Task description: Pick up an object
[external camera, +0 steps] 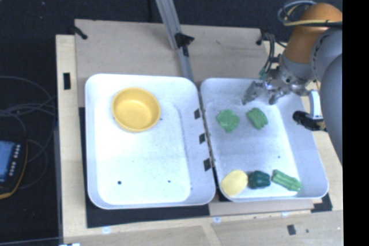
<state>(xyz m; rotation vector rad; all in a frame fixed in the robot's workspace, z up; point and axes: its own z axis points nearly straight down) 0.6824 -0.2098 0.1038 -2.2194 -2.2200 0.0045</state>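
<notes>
The right bin [300,147] holds several objects. Two light green pieces lie in its upper part, one [228,120] on the left and one [257,118] on the right. Along its front edge sit a yellow lemon-like object [234,182], a dark green pepper [259,180] and a bright green piece [286,180]. My gripper [262,94] hangs over the bin's far edge, just above the right light green piece. Its fingers [251,94] are spread apart with nothing between them.
A yellow bowl [136,109] sits in the upper left of the left bin [144,181]. A grey metal post [167,6] slants up from between the bins. The arm's orange band [308,31] stands at the right, over the bench's far corner.
</notes>
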